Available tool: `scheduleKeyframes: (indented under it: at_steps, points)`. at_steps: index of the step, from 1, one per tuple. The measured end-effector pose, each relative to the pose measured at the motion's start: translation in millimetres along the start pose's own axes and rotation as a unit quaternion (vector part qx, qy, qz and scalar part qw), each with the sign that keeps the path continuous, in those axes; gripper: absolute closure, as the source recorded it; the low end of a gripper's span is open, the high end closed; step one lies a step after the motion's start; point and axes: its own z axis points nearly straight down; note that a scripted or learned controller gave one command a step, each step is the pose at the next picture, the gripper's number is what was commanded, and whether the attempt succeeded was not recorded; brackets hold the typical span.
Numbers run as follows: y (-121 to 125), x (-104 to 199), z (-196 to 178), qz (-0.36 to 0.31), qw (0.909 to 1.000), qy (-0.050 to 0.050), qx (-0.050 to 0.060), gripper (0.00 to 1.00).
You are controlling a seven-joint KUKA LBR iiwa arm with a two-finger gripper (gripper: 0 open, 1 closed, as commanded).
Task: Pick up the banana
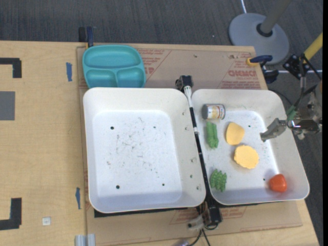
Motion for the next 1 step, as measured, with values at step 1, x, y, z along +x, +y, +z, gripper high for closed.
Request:
scheduleKeyframes:
  at_steps: [1]
  points:
    - [-21.5, 63.9, 166.4, 0.034, 0.9994, 0.001, 0.001, 0.00]
